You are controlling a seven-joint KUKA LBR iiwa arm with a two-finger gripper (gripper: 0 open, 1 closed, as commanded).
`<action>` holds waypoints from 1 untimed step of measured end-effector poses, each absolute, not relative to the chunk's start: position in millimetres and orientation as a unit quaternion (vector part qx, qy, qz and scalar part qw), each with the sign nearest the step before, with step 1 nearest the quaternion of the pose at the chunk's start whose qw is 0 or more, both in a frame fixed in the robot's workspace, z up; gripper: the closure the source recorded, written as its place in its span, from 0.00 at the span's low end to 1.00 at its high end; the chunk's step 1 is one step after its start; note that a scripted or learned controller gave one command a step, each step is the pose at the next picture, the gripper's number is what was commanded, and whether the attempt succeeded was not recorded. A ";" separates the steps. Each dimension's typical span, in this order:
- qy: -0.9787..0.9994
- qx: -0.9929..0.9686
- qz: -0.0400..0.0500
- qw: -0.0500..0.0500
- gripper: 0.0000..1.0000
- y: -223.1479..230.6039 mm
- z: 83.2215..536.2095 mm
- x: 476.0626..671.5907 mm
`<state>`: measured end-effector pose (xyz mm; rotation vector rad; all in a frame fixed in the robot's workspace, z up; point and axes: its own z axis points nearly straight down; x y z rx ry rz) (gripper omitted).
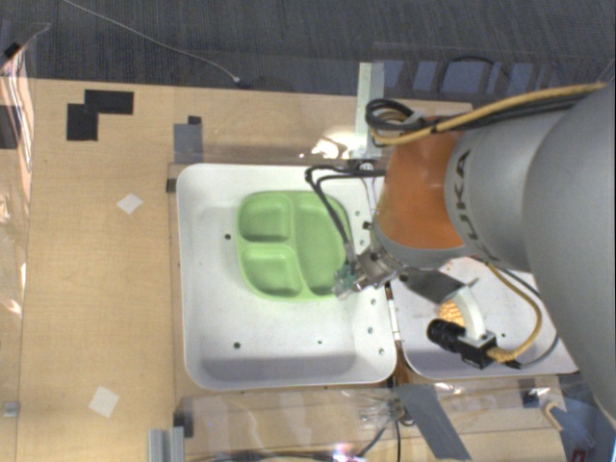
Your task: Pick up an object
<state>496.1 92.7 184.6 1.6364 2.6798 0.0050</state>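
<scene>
Seeing two white bins: left bin [207, 354] holding one green divided plate [287, 246], right bin [539, 354] mostly hidden. Gripper [348, 279] hovering at the plate's 4 o'clock edge; can't tell its state.

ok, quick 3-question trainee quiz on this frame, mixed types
1. True or false: the green divided plate lies in the left bin.
2. How many compartments does the plate have?
3. Where is the gripper? A) at the plate's right edge B) over the bare bench C) above the black tape marks

Key: 1 true; 2 three; 3 A. Whether it grips the plate can't be told from this view.
</scene>
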 end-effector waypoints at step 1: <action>0.737 0.676 0.001 0.000 1.00 190.2 210.6 489.3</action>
